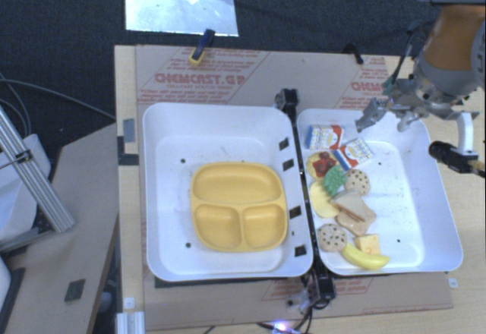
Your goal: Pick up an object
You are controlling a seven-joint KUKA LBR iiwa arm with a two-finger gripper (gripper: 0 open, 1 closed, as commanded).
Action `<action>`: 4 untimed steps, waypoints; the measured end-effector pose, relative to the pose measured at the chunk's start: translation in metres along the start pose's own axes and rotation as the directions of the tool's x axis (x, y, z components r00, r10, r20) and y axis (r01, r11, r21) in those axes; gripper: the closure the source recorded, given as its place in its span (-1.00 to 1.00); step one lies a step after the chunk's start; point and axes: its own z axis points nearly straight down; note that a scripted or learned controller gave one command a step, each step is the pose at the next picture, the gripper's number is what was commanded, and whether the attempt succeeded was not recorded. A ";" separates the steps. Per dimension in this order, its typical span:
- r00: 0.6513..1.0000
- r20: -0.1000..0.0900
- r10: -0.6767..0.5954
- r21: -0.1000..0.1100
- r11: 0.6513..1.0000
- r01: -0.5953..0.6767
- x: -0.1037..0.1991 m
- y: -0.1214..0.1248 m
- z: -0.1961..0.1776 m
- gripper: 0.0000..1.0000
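Camera view: left bin [163,173] holds yellow tray [238,206] (right bin [425,196]: toy food [343,203]); jaws' state unclear.

I count two white bins: the left bin [163,143] carries one yellow divided tray [238,206], the right bin [425,196] a heap of toy food. In that heap I make out two cookies [332,237], one banana [364,257] and two small cartons [325,136].
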 end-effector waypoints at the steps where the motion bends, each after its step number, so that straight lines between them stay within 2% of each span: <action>1: 1.000 -0.002 -0.004 0.004 1.000 0.004 0.041 -0.011 0.056 -1.00; 2: 1.000 0.002 0.001 -0.007 1.000 -0.001 0.054 -0.044 0.135 -1.00; 3: 1.000 0.005 0.001 -0.017 1.000 -0.001 0.051 -0.040 0.118 1.00; 4: 1.000 0.004 0.001 -0.016 1.000 -0.001 0.052 -0.041 0.119 -1.00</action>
